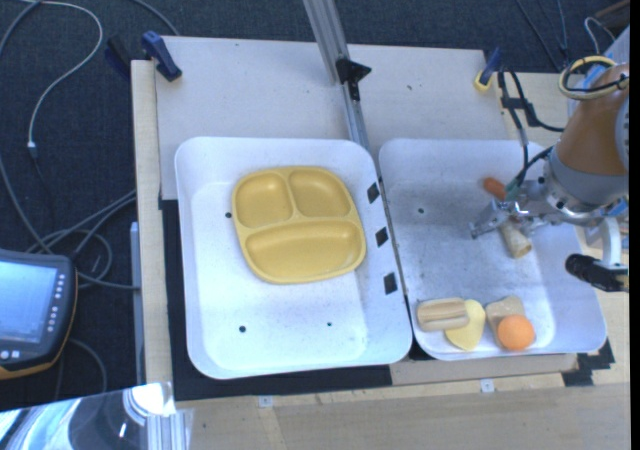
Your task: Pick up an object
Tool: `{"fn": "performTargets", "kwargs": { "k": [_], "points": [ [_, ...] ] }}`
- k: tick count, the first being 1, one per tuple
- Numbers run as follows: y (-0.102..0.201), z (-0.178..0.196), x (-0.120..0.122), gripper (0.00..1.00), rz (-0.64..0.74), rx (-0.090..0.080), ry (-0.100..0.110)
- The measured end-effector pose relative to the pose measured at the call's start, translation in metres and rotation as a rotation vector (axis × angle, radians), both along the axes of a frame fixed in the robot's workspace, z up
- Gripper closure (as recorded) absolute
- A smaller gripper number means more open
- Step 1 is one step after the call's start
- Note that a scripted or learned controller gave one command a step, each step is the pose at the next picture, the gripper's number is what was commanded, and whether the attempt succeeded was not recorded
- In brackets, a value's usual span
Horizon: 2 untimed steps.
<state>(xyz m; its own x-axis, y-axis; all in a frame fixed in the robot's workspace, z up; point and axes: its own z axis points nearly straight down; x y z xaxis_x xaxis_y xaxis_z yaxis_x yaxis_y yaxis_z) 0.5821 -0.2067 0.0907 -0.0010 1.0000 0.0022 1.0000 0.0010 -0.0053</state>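
Observation:
My gripper [503,215] hangs low over the upper middle of the right bin [440,188], reaching in from the right under the grey and orange wrist. A small tan cylinder [518,241] lies just below it, touching or very close. A small orange-red piece [494,184] lies just above it. Along the bin's near edge sit a tan bun [441,313], a yellow wedge [465,329], an orange ball [516,334] and a tan block [504,307]. I see nothing lifted off the bin floor.
The left bin [215,328] holds a yellow divided plate [297,223]. A metal pole [325,13] slants down to the seam between the bins. Cables trail at the back right near the arm, and a blue clamp [160,55] sits at the bench's back left corner.

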Motion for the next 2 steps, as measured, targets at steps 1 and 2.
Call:
{"fn": "performTargets", "kwargs": {
  "k": [1,2],
  "points": [
    [0.000,0.014,0.002,1.00,0.001,-0.001,-0.006],
    [0.005,0.072,0.012,1.00,0.002,-0.004,-0.013]
  ]
}}
